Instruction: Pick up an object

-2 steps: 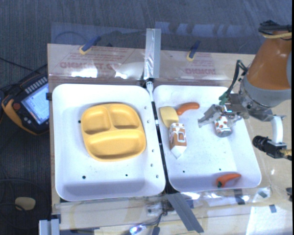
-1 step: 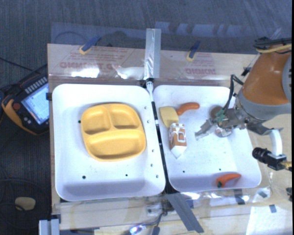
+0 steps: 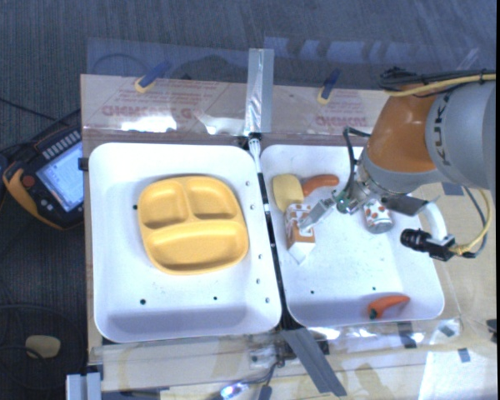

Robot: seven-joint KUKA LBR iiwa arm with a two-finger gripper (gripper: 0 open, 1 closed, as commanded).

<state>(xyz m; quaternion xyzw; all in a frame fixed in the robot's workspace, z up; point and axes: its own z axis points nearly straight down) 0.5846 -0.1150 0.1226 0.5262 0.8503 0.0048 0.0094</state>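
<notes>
My gripper (image 3: 327,205) hung over the right white plastic bin (image 3: 417,294), beside the small orange-and-white carton (image 3: 299,226); whether my jaws were open I couldn't tell. Crowded against the pale yellow block (image 3: 285,191), the carton could have slipped sideways.

The grey arm (image 3: 458,132) reaches in from the right over the right bin (image 3: 417,307), its orange band (image 3: 400,136) above the wrist, the end effector (image 3: 321,209) angled down near that bin's left wall.
</notes>
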